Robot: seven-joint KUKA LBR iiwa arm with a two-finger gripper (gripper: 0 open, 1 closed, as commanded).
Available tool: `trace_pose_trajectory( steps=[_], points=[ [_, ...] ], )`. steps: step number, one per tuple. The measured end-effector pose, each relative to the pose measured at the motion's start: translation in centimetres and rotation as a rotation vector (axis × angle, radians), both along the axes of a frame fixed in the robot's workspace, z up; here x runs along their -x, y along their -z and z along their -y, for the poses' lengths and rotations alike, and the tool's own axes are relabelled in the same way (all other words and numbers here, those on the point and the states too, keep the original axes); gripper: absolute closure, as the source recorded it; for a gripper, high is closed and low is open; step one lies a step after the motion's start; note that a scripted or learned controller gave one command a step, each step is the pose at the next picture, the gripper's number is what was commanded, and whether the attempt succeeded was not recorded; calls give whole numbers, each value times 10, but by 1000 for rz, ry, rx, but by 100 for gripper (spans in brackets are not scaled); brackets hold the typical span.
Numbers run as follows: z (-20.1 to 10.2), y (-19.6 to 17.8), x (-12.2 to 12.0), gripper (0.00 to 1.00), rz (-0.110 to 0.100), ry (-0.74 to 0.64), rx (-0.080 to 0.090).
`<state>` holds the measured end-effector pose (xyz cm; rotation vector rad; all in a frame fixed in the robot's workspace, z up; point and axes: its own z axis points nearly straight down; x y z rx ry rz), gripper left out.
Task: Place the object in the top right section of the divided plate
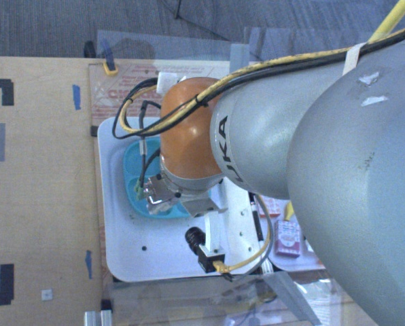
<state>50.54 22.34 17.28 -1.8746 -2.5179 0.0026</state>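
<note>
A blue divided plate (134,175) lies in the left white bin (124,250), and most of it is hidden under the arm's wrist. The grey arm with its orange band (185,124) reaches in from the right and hangs right over the plate. The wrist blocks the gripper from the camera. Whatever lies in the plate's sections is covered too.
Yellow and black cables loop around the wrist at the bin's far side. A black cable fitting (196,240) hangs above the bin's near half. A red and white packet (289,236) lies to the right, partly under the arm. The wooden bench (39,182) stretches out to the left.
</note>
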Motion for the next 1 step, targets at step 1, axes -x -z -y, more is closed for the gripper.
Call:
trace_pose_trajectory(
  steps=[1],
  points=[
    [2,-10,-2,100,1,6,-1]
  ],
)
